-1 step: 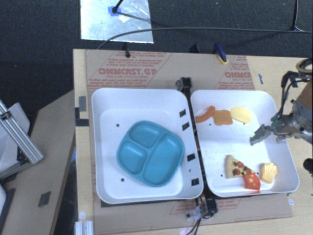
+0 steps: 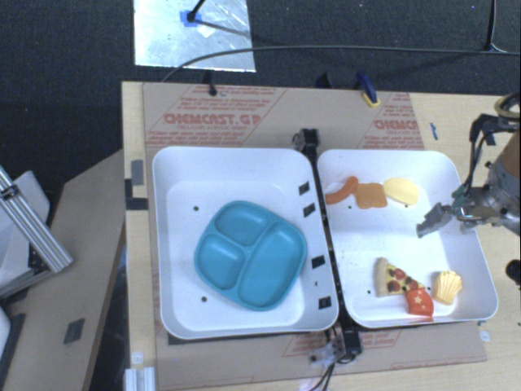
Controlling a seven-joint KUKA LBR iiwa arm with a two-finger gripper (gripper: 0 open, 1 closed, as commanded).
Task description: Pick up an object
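Several toy foods lie in the right bin (image 2: 468, 287): a pizza slice (image 2: 394, 277), a shell-shaped piece (image 2: 447, 286), a sausage (image 2: 341, 190). The gripper (image 2: 431, 221) hovers near that bin's right wall, nothing visibly held; its state cannot be told. A blue plate (image 2: 250, 253) fills the left bin (image 2: 175, 218).

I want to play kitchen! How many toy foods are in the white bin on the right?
6. Along the far side: a sausage, a toast piece and a yellow chip. Near the front: a pizza slice, a red piece and a yellow shell.
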